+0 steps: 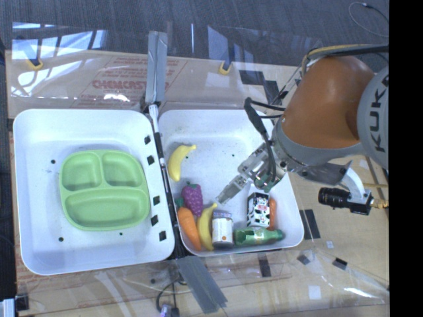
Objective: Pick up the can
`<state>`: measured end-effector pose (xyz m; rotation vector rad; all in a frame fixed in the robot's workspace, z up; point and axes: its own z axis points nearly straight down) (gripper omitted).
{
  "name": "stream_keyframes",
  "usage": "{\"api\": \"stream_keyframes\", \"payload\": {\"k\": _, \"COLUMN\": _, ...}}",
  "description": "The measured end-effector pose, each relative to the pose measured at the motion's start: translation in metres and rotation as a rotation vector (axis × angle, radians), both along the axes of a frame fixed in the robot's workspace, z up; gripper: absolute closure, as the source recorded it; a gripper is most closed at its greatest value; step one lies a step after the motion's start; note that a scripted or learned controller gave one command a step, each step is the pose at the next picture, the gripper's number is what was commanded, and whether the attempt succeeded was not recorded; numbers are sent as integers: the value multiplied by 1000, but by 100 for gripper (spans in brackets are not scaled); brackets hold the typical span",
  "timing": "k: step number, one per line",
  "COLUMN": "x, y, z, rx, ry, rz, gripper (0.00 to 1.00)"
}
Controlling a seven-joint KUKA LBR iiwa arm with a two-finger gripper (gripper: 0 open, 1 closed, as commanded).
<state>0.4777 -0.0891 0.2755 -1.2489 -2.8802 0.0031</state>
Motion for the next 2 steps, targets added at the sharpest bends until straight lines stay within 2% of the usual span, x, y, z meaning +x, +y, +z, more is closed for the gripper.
{"api": "stream_keyframes", "payload": {"k": 1, "x": 2, "y": 0, "z": 9, "rx": -1, "ry": 1, "rz": 4, "gripper": 100}}
{"api": "stream_keyframes", "payload": {"k": 2, "x": 2, "y": 0, "z": 9, "rx": -1, "ry": 1, "rz": 5, "gripper": 0}}
